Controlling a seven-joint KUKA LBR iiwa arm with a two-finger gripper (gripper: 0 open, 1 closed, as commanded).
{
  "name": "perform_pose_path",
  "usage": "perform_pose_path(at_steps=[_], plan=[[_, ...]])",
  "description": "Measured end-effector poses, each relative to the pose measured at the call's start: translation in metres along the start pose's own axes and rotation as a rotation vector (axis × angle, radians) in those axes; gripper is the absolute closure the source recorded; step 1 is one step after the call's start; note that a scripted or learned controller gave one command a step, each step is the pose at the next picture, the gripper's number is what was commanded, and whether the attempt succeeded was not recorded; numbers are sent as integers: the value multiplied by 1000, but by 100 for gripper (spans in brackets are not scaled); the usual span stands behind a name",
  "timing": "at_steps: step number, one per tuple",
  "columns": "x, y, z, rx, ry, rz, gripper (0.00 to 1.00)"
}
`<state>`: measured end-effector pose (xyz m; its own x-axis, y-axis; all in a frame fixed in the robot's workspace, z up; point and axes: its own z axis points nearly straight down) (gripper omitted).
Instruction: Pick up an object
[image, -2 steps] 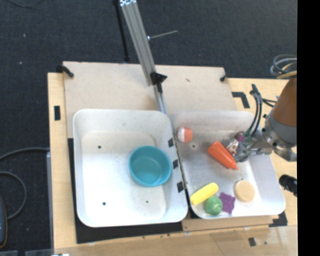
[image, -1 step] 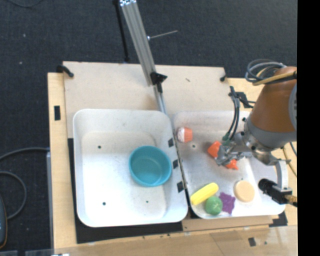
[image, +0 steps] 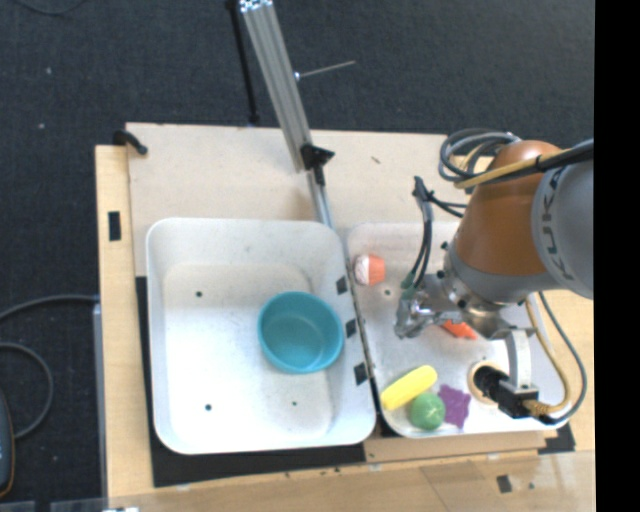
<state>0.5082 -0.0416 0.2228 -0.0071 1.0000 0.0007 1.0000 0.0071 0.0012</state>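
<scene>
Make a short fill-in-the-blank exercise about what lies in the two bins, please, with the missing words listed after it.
1. The blue bowl lies in the ______ bin.
2. Beside the yellow block lies a ball of ______ colour.
3. The purple toy lies to the ______ of that ball.
4. The gripper hangs over the ______ bin.

Missing words: left; green; right; right
</scene>
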Motion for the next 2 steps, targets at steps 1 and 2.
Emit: perform_pose_path(at_steps=[1, 2], plan=[[58, 2, -13, -2, 2, -2, 100], [103, -9, -10, 1, 1, 0, 100]])
